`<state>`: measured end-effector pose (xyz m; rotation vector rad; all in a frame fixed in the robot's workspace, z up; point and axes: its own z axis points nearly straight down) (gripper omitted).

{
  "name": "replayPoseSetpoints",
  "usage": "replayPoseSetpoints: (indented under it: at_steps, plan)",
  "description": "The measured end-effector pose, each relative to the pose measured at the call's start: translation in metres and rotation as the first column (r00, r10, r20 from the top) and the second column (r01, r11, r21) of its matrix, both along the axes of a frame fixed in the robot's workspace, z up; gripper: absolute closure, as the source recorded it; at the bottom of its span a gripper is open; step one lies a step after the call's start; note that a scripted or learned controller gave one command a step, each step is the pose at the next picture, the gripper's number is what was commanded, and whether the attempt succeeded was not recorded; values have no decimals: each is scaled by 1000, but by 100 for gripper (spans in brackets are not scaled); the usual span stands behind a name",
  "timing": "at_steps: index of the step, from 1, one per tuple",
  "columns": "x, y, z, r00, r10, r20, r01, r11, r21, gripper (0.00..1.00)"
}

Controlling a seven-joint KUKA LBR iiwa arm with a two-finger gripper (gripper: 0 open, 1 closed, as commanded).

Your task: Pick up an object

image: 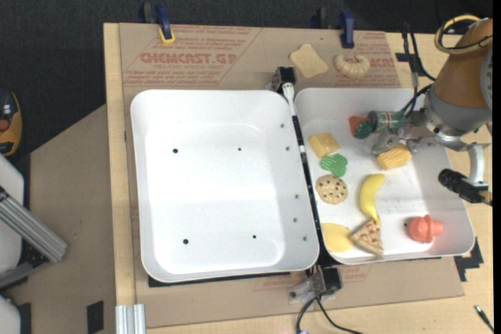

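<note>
Cardboard-topped surface, two white bins; toy food lies in the right bin.
Hand low by that bin's far edge, beside corn cob; grip state cannot be told.

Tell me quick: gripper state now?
Gripper: cannot be told; it sits low in the right bin beside the corn.

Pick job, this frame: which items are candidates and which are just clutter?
Candidates, in the right white bin:
yellow toy banana
round chocolate-chip cookie
yellow corn cob
pizza slice
red lumpy toy

Lying about, on the board behind the bins:
tan bread slice
beige braided pastry
</note>
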<state>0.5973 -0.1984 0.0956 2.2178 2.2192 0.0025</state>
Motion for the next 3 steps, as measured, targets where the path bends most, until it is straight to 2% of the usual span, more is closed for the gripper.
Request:
replayPoseSetpoints:
  at_steps: [1,2,3]
  plan:
    - [37,64,150,1000,9,17,-9,1000,0,100]
    - [71,110,348,1000,6,20,-6,1000,-1,100]
    - [69,122,448,1000,2,12,-2,1000,-1,100]
